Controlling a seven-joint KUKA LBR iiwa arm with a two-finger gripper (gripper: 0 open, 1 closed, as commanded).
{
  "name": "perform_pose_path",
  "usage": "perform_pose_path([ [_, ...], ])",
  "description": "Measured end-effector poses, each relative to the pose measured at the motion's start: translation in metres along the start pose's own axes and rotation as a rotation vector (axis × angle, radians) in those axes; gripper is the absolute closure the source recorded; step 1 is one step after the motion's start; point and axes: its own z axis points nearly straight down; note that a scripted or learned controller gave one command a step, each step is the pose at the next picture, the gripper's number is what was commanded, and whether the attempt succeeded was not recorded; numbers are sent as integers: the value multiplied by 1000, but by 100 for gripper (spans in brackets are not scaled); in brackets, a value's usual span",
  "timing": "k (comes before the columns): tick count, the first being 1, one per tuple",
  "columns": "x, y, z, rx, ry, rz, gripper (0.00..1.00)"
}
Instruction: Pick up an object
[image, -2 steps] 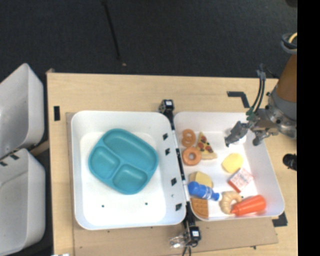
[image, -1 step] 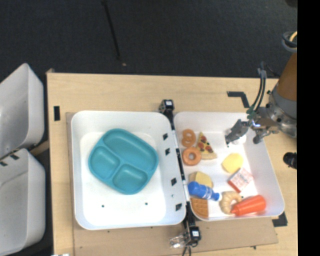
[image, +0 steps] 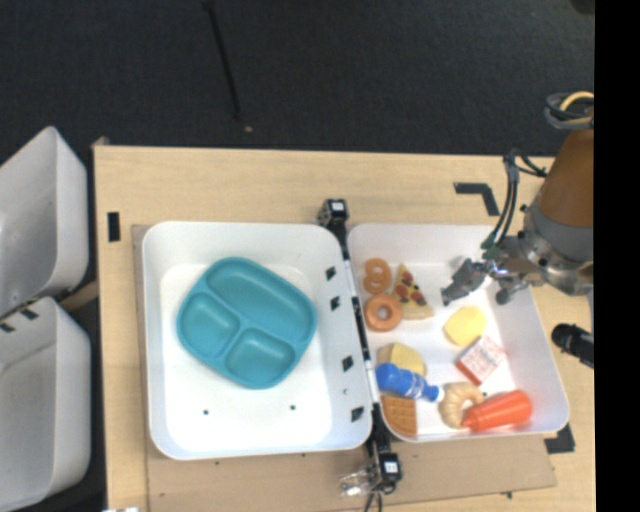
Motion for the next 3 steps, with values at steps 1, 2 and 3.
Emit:
perform_pose_path([
  [1, -4, 9, 60, 0, 0, 1, 0],
  [2, -2, 2, 123, 1, 1, 1, 0],
  [3, -3, 3, 141, -4, -1, 3, 0],
])
